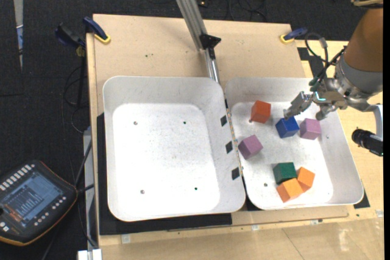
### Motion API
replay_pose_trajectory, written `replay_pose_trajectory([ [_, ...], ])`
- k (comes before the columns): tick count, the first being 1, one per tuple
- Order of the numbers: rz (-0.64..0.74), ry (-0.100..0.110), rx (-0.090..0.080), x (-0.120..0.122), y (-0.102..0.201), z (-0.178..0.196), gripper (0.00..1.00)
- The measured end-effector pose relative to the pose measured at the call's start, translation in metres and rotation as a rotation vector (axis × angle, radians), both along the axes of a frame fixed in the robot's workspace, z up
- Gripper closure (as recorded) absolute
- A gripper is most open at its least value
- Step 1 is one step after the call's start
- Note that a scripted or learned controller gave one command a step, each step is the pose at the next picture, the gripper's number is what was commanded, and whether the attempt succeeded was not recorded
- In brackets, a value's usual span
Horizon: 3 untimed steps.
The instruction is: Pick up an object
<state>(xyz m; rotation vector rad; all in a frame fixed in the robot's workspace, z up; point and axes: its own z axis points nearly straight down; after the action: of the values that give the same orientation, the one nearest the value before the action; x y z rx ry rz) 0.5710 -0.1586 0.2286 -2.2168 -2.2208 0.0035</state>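
Observation:
The right bin (338,182) holds several blocks: an orange-red cube (261,111), a blue cube (287,127), a purple cube (311,129), another purple cube (250,146), a green cube (284,172) and two orange blocks (296,184). My gripper (309,106) hangs over the right bin's upper part, just above the blue and purple cubes. Its two fingers are spread apart, with nothing between them.
The left bin (122,94) lies beside the right one. A metal pole (186,0) slants down to the divider between the bins. Clamps sit at the bench's back corners (97,30). A teach pendant (30,201) rests at the lower left.

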Motion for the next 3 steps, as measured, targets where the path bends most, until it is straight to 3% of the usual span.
replay_pose_trajectory([
  [1, -0.001, -0.004, -0.001, 0.001, 0.0, 0.002, 0.0],
  [3, -0.003, 0.003, 0.001, -0.008, 0.0, -0.106, 0.0],
])
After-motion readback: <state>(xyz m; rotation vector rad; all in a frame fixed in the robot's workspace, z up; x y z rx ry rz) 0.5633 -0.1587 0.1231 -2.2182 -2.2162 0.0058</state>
